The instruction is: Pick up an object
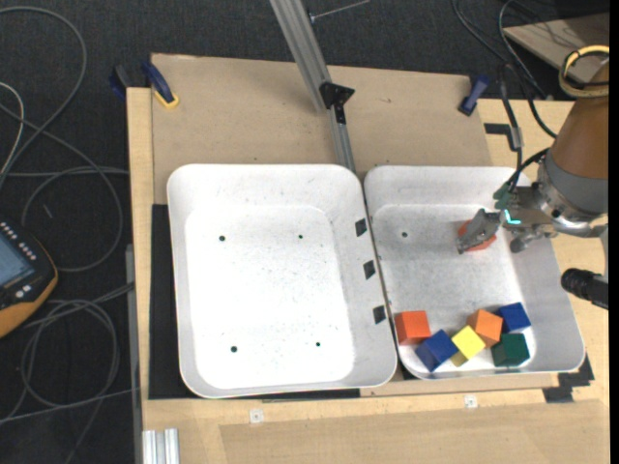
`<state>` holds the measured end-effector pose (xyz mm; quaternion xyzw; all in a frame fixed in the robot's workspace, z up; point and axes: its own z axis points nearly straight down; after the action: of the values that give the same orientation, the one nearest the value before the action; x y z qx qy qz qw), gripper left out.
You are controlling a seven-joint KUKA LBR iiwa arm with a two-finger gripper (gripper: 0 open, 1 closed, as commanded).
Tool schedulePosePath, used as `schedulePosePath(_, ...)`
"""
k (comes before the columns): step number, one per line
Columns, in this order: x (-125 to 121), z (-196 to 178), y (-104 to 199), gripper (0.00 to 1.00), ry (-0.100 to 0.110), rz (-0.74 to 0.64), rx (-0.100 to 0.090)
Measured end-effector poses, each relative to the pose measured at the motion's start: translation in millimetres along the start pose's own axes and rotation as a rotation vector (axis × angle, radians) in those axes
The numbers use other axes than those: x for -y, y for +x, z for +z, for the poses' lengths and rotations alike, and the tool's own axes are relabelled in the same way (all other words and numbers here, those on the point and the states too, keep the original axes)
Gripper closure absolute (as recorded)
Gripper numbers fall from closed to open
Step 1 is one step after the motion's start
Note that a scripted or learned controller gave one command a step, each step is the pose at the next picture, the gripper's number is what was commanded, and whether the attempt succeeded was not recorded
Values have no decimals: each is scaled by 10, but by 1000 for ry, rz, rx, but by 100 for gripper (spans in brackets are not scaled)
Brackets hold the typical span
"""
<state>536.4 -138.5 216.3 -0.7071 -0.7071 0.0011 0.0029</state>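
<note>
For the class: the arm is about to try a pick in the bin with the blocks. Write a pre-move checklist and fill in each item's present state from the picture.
1. Blocks all inside the right bin: ok.
2. Gripper over the right bin: ok.
3. Gripper above a block: not ok; the blocks are clustered at the near edge, the gripper is over bare floor further back.
4. Fingers free of any block: ok, nothing seen between them.
5. Fingers open wide enough: cannot tell.
6. Blocks spaced for a clean grasp: not ok; several touch or overlap, though the orange block at the left end has a free side.

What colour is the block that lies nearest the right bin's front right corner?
Dark green, seen in the camera view.
</note>
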Motion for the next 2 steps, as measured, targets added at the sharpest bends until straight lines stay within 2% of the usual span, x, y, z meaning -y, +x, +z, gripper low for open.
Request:
schedulePosePath(1,-6,-19,0,0,-4,0,1)
schedulePosePath(2,65,476,-72,0,2,1,0)
